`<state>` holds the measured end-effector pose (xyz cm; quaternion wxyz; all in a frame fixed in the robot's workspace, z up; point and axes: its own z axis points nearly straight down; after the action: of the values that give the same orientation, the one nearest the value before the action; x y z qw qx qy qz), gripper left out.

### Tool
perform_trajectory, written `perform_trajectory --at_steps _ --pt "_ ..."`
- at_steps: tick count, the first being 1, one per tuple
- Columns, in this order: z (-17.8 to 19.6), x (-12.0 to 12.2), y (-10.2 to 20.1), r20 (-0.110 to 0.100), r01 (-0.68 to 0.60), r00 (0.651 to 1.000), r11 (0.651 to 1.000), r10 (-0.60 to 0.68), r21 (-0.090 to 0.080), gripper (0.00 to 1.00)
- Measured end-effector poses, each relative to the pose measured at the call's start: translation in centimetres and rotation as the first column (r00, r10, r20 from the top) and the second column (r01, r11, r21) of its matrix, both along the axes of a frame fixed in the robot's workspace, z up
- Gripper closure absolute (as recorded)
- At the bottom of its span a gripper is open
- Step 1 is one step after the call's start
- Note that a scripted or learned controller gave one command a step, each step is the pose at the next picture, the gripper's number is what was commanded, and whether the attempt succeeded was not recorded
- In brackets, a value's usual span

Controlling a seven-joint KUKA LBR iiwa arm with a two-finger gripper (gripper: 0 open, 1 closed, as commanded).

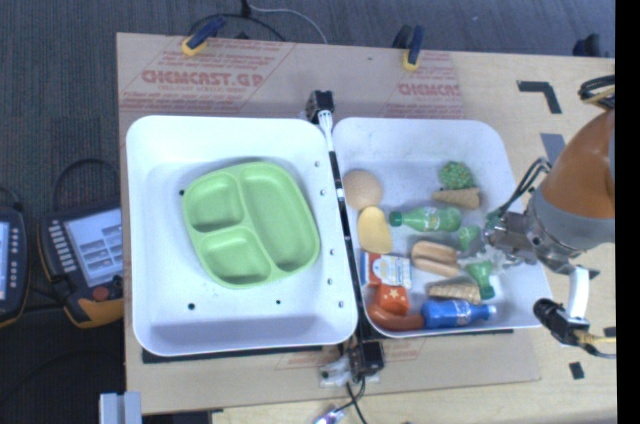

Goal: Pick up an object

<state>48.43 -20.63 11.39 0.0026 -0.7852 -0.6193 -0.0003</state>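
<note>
The arm (585, 182) is reaching in from the right and hanging over the right edge of the right bin (400, 134), with the gripper (497, 240) sitting low beside the toys at that side. Whether the gripper is closed or released I cannot tell, since its tip is blurring into the clutter under it, and nothing is showing clearly between it. The pile of toy food is lying in the right bin: a green bottle (428, 218) lying on its side just left of the gripper, a hot dog (435, 258) below that, a blue bottle (455, 314) along the near wall, a yellow piece (375, 231) and a tan egg shape (362, 187) by the divider, a red tomato (392, 299) near the front corner, and a green broccoli (456, 175) towards the far side. A small green item (480, 274) is lying right under the wrist and looks like the nearest candidate. The left bin (140, 212) is holding a green divided plate (250, 222), well apart from the arm. Judging by this, the pick is only at the approach or closing stage: no toy is lifted clear of the pile, so the grasp and the lift both seem to be left.
</note>
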Motion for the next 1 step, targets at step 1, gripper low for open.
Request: perform_trajectory --at_steps 1 --pt "-2.36 8.90 6.63 0.015 -0.181 0.983 0.983 0.181 -0.011 1.00"
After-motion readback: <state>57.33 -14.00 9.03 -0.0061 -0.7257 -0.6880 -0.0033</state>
